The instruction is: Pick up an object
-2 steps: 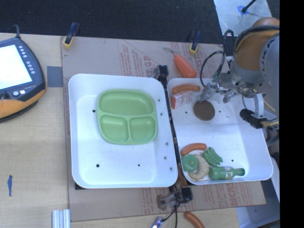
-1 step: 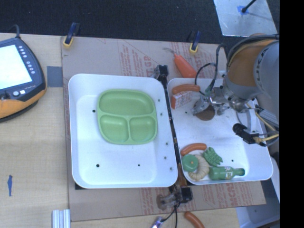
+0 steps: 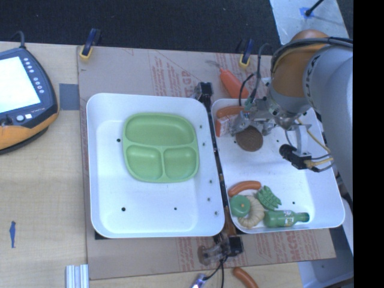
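The right bin [image 3: 312, 179] holds several toy foods. A brown round piece [image 3: 248, 140] lies near its far left corner, beside a red-orange piece [image 3: 225, 120]. Near the front edge lie a sausage [image 3: 244, 187], a green round piece [image 3: 240, 206], a beige piece [image 3: 254, 213], a leafy green piece [image 3: 267, 197] and a green bottle [image 3: 285, 219]. My gripper [image 3: 254, 122] hangs low over the far left part of this bin, just behind the brown round piece and right of the red-orange piece. The wrist hides its tips.
The left bin [image 3: 102, 179] carries a green divided plate [image 3: 161, 146]. An orange carrot [image 3: 230, 83] lies on the cardboard behind the right bin, and another sausage [image 3: 246, 276] in front of it. A control tablet [image 3: 24, 98] sits at far left. Clamps [image 3: 88, 44] hold the cardboard's back edge.
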Tool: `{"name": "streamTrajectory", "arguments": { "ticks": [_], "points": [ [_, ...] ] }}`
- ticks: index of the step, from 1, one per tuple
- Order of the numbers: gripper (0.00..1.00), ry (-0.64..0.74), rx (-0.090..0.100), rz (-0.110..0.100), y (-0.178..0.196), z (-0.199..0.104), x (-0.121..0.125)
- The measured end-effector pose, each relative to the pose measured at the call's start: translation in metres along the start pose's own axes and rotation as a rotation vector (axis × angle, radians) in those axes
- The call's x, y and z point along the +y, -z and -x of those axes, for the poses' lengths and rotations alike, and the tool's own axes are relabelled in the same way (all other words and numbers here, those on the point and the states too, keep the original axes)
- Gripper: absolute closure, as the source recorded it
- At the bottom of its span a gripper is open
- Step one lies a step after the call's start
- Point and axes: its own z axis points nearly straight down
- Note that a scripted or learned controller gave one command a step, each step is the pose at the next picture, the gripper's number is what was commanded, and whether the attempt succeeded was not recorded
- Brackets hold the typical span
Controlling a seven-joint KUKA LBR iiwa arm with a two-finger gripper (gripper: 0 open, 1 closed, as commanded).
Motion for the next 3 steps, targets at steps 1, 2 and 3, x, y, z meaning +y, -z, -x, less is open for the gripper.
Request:
{"name": "streamTrajectory", "arguments": {
  "ticks": [1, 2, 3],
  "points": [
    [0.00, -0.002, 0.002, -0.001, -0.001, 0.029, -0.011],
    [1.00, -0.001, 0.002, -0.003, 0.010, 0.029, -0.011],
    [1.00, -0.001, 0.002, 0.002, 0.100, -0.048, -0.028]
  ]
}}
